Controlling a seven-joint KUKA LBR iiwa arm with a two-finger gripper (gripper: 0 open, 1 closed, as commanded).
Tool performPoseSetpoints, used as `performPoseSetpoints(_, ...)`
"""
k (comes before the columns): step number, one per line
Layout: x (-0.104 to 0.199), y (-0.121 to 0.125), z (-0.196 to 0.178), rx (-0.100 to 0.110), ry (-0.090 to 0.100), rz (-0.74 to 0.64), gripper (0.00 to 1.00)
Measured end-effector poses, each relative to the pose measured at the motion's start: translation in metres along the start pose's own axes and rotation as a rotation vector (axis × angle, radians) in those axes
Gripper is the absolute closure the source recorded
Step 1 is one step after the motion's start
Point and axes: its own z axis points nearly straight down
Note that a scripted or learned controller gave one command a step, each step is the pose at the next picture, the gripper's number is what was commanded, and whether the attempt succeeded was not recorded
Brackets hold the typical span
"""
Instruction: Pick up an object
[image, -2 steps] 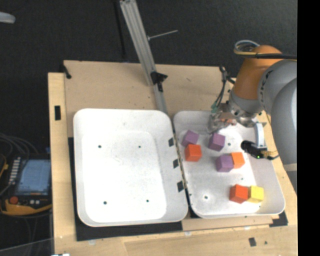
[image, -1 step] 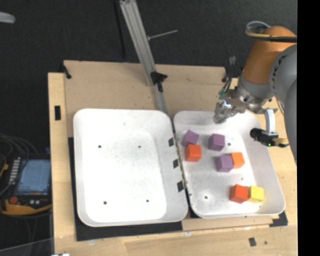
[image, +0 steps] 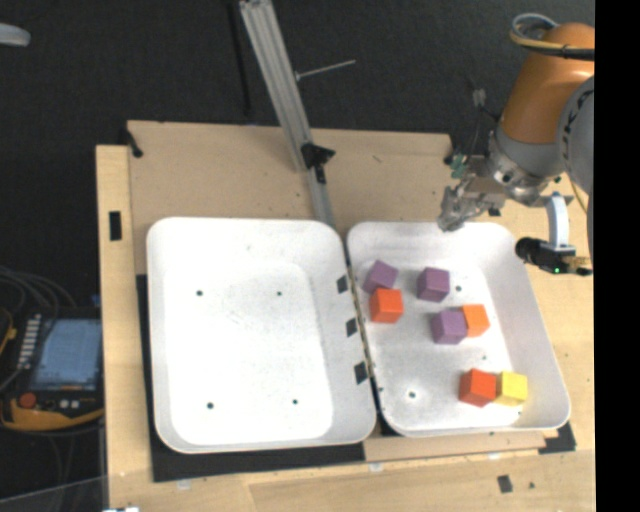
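The right bin (image: 520, 300) holds several small blocks. Three are purple: one at the upper left (image: 381, 275), one near the middle top (image: 433, 283), one in the centre (image: 449, 326). An orange block (image: 387, 304) sits just below the first purple one. Another orange block (image: 475, 319) touches the centre purple one. A darker orange block (image: 479, 386) and a yellow block (image: 513, 387) sit together at the bottom right. My gripper (image: 458, 212) hangs above the bin's far rim, apart from all blocks, with nothing visible between its fingers.
The left bin (image: 240, 330) lies beside the right one. A slanted metal pole (image: 290, 110) rises from the gap between the bins. A tablet-like device (image: 65, 355) with cables sits off the bench at left.
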Motion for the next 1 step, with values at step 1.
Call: performPoseSetpoints(1, -0.0013, 0.0012, -0.0269, 0.002, 0.0, -0.002, 1.0)
